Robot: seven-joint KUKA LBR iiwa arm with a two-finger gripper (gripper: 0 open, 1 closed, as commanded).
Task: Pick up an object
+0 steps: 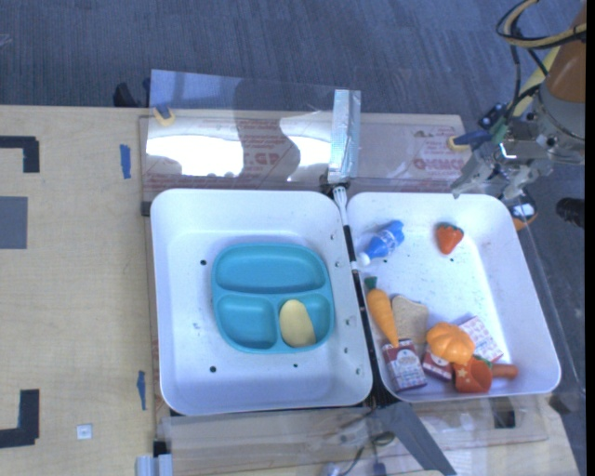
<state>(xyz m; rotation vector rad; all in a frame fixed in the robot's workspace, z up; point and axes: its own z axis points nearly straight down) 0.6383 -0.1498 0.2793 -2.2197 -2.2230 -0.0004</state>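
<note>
My gripper (488,189) hangs over the far right corner of the right bin (535,288), open, with nothing between its fingers. The closest object is a small red strawberry (449,238), just in front of it and to the left. Farther left lies a blue bottle (383,240). Along the near side of this bin are a carrot (380,314), a slice of bread (410,317), an orange pepper (451,342), a red box (404,364), a pink-and-white carton (482,336) and a red pepper (474,375).
The left bin (177,297) holds a blue divided tray (265,274) with a yellow oval fruit (297,323) in its near right compartment. A clear plastic wall (242,139) and a metal post (343,135) stand behind the bins. Cables (525,28) hang at the top right.
</note>
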